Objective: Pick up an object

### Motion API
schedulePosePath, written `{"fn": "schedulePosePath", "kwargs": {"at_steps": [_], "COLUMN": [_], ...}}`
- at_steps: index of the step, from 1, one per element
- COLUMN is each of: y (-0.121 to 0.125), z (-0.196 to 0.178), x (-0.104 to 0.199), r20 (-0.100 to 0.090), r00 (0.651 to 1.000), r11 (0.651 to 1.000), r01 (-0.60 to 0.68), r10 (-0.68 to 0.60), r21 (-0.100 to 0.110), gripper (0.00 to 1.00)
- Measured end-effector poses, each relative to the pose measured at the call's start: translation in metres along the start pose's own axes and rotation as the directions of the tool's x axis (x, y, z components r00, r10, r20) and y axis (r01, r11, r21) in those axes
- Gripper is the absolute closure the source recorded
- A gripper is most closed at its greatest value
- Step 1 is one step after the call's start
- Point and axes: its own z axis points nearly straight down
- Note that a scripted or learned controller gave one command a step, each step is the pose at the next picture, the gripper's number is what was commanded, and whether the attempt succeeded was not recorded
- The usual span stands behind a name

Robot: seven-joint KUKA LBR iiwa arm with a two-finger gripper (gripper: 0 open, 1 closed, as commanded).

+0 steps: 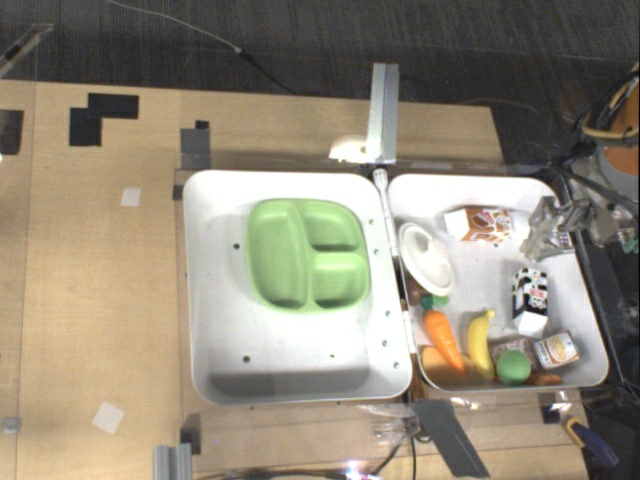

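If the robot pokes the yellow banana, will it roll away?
Probably not far. The banana is curved, so it would likely rock or spin rather than roll. It lies close between the carrot and a green ball, which should stop it. Its smooth, shiny skin looks like hard plastic, so it may slip from the gripper.

Camera count: 1, fixed above the pale wooden bench point(90, 298).
Facing: downward at a slant, dark carpet along the frame's top.
Distance: far enough to frame both shallow white plastic bins point(215, 268) whole.
Arm side: frame's right.
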Motion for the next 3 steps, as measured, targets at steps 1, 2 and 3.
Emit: {"fn": "schedulePosePath", "kwargs": {"at_steps": [1, 2, 3], "y": [0.003, 0.008, 0.014], "z": [0.002, 0.091, 0.097], "x": [0.0, 0.031, 0.077], "r20": [-0.003, 0.0, 0.008], "r00": [1.0, 0.998, 0.992], "r11": [1.0, 0.998, 0.992], "r01": [0.003, -0.055, -0.124], "r10": [-0.003, 0.055, 0.124], "r21": [-0.004, -0.002, 0.0], "gripper": [0.0, 0.0, 0.0]}}
